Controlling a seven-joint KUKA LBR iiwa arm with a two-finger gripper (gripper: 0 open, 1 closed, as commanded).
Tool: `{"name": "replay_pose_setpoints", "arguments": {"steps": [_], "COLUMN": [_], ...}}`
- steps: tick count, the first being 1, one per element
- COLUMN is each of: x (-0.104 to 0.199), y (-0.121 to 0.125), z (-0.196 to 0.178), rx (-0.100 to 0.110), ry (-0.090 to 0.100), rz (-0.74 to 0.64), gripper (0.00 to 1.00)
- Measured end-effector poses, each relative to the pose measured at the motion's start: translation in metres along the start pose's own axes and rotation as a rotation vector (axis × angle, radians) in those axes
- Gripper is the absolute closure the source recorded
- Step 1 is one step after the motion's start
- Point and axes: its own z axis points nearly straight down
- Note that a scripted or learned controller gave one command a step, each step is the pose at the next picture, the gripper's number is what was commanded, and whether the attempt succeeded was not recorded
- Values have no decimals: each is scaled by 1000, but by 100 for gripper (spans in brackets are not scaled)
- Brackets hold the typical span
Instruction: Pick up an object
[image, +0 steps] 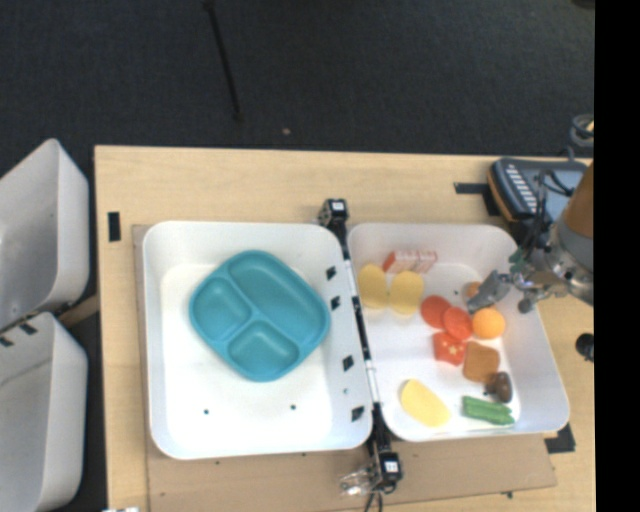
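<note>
Gripper is hovering at right-center of frame, inside the right bin, just beside the orange ball. Claw state: cannot tell. Nothing is looking lifted; grasp and pickup are both remaining.
</note>
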Motion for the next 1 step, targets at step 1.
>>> {"name": "replay_pose_setpoints", "arguments": {"steps": [1], "x": [9], "y": [3], "z": [54], "rx": [-4], "ry": [-1], "rz": [0], "gripper": [0]}}
